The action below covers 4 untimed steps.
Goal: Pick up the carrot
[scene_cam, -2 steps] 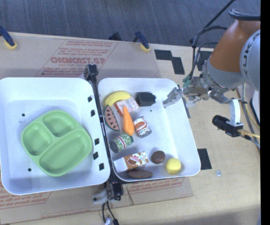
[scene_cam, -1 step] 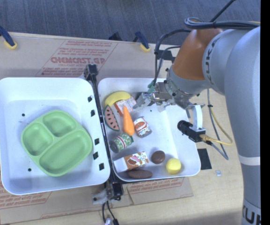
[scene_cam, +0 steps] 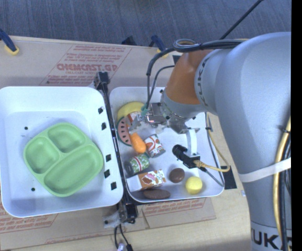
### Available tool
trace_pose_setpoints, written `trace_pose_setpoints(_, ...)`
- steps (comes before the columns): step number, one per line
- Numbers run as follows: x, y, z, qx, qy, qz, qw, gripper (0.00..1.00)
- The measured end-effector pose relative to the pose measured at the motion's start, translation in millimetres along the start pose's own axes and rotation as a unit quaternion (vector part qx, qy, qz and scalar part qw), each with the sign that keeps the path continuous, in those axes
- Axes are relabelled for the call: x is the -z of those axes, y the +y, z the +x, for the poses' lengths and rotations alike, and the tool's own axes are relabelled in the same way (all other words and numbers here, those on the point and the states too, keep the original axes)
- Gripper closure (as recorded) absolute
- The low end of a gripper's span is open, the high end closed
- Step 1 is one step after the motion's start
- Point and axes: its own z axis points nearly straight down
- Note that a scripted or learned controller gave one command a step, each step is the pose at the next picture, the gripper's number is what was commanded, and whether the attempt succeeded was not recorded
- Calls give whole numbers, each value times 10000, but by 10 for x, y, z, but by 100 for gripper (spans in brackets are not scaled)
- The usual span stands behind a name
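A table (scene_cam: 30, 51) covered in brown cardboard carries two shallow white bins side by side, seen from above at a slant. The left bin (scene_cam: 9, 140) holds a pale green divided plate (scene_cam: 63, 158) with three compartments.

The right bin (scene_cam: 213, 184) is crowded with small toy foods. The carrot (scene_cam: 137, 143), short and orange, lies near the bin's left wall, just below a watermelon slice (scene_cam: 122, 131) and a yellow banana-like piece (scene_cam: 130, 110). Its long axis runs on a diagonal from upper left to lower right; which end is the tip cannot be made out. A small can (scene_cam: 154, 145) sits just beside it on the right, and a green-labelled can (scene_cam: 138, 164) lies below it. Further down are a small printed box (scene_cam: 152, 179), a brown round piece (scene_cam: 176, 175), a yellow ball (scene_cam: 193, 185) and a dark brown oval piece (scene_cam: 156, 194).

The grey arm with its orange band (scene_cam: 185, 82) reaches in from the right. The pincer (scene_cam: 149, 117) hangs over the upper part of the right bin, just above and to the right of the carrot. Whether its fingers are spread or pressed together cannot be told from this angle, and the carrot rests on the bin floor.
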Motion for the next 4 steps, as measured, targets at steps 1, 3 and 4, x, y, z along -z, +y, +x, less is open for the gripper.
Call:
trace_pose_setpoints(1,99,0,5,21,4,18,10000,100)
trace_pose_setpoints(3,-99,-187,33,-14,-35,-72,10000,0)
trace_pose_setpoints(4,-27,-201,51,9,-18,-28,10000,100)
